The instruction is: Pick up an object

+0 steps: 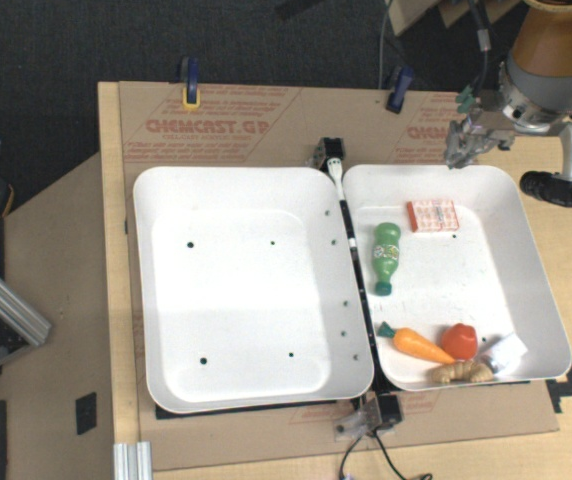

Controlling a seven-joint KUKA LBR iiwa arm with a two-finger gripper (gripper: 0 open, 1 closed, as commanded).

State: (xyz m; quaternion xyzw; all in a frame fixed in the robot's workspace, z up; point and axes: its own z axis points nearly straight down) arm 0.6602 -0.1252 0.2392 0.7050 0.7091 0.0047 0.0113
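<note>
The board (pixel 266 118) reads "CHEMCAST GP"; the right bin (pixel 536 268) holds one bottle (pixel 385 256), one carrot (pixel 416 344), one tomato (pixel 459 340); the gripper (pixel 463 148) hangs far right.

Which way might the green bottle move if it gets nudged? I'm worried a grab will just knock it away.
The green bottle lies on its side in the right bin, so it would probably roll sideways, not along its length. Its rounded, shiny body looks smooth, so it may slip from a pinch. Nothing touches it, so little would likely stop it before the bin's wall.
</note>
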